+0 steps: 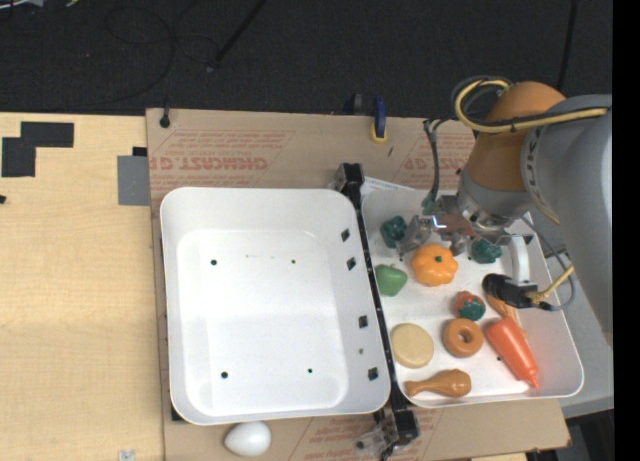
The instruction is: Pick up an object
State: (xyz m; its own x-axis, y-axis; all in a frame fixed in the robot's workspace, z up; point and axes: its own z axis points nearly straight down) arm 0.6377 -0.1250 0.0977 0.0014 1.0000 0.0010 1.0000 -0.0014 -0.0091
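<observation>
- Claw (pixel 432 229): lowered into the right bin (pixel 560 374), just above the orange pumpkin (pixel 435 265); whether it is released or clenched cannot be told.
- Pumpkin: near the bin's upper middle, between a green pepper (pixel 391 278) and a teal piece (pixel 487 248).
- Carrot (pixel 513 348), doughnut (pixel 462 337), round biscuit (pixel 412 345) and drumstick (pixel 438 384): lower part of the bin.
- Left bin (pixel 180 249): beside it on the desk (pixel 70 309).
- White egg (pixel 247 438): outside, below the left bin.

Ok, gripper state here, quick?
Gripper: low in the right bin, just above the small orange pumpkin; open or closed cannot be told.
</observation>
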